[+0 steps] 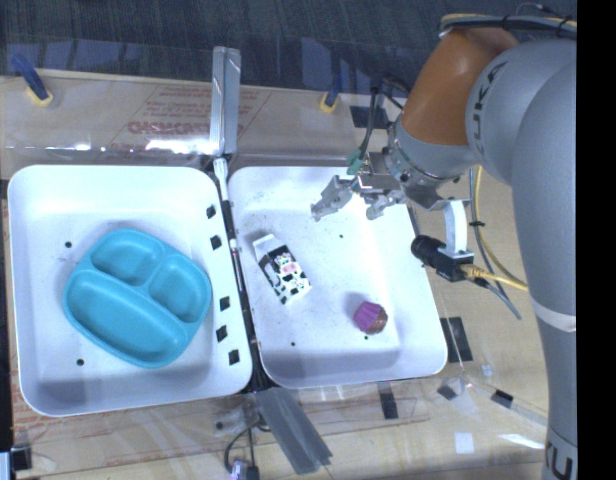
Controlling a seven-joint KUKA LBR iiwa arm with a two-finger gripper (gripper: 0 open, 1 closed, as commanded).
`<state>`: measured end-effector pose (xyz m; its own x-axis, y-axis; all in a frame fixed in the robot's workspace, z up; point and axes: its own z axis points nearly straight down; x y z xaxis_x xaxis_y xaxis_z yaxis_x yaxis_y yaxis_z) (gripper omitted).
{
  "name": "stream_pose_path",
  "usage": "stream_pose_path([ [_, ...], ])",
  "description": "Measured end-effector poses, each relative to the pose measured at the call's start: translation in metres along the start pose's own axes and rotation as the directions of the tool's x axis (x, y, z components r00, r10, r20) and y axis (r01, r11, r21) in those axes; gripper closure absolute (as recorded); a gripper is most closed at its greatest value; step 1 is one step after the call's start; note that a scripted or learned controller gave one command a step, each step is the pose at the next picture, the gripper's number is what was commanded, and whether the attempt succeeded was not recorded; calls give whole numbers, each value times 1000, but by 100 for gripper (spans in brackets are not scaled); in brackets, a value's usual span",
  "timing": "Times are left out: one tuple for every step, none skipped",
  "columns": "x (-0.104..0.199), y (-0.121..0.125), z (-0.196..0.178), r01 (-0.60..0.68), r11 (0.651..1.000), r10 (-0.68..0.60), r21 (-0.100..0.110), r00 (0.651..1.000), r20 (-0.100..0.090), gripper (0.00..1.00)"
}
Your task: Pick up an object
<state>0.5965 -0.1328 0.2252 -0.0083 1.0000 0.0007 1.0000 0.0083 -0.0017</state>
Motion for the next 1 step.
stream_pose_path([
  [-42, -38, 17, -2, 1000, 2, 2, 1000, 1, 0],
])
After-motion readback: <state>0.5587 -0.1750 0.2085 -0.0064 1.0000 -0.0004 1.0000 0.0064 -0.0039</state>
